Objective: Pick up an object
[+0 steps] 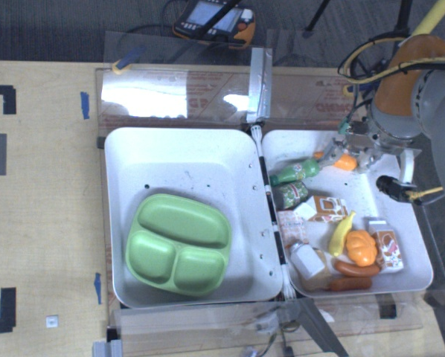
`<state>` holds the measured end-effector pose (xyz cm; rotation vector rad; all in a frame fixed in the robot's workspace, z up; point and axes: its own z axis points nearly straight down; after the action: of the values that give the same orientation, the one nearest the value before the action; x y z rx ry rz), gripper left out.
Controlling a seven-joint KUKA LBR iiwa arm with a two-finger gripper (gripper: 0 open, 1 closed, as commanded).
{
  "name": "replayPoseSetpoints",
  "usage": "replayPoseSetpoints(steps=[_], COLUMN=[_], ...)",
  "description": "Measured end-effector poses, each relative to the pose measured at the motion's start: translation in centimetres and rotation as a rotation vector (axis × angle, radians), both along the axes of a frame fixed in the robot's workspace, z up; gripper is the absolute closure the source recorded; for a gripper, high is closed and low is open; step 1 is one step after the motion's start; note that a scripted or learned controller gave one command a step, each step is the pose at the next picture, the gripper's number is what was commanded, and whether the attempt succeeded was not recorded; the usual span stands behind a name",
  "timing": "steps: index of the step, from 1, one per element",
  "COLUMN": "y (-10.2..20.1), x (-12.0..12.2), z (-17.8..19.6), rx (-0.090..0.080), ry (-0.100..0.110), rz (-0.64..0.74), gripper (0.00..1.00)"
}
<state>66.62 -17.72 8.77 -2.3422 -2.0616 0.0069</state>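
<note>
**White bins, two; arm over far end of rt bin; pick not yet made**

Camera view, items as seen:

- Left bin (126, 162): white, shallow. Holds one green divided tray (179, 244), lying flat toward the near side.
- Right bin (416, 262): white, shallow, crowded w/ small goods. Green bottle (295, 172) on its side at far left. Green packet (291, 194) just near of it. Yellow banana (341, 232) mid-bin, touching orange fruit (361, 248) at its near-right. Red sausage (353, 268) along the near side. Small carton (387, 247) right of the fruit. White cartons and wrappers at near left, too jumbled to sort.
- Small orange piece (344, 163): far end of rt bin, close under the tool.
- Gripper (362, 149): at far right of rt bin, arm entering from the right. Finger spread: can't tell, parts blur into the wrist hardware. Nothing seen betw. fingers.

Status: approach stage, by my reading. Likely target is the orange piece, being nearest. Closing, gripping and lifting all remain.
</note>
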Motion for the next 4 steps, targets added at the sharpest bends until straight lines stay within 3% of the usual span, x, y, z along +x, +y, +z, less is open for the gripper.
replayPoseSetpoints(steps=[1,2,3,4], y=[1.4,-0.9,-1.8,1.8], x=[-1.1,0.1,-3.6,-8.4], z=[8.6,-0.2,-0.1,-0.1], rx=[-0.015,-0.014,-0.004,-0.01], ry=[-0.018,-0.017,-0.02,-0.021], rz=[-0.129,-0.11,-0.036,0.216], gripper=[0.0,0.0,0.0,0.0])
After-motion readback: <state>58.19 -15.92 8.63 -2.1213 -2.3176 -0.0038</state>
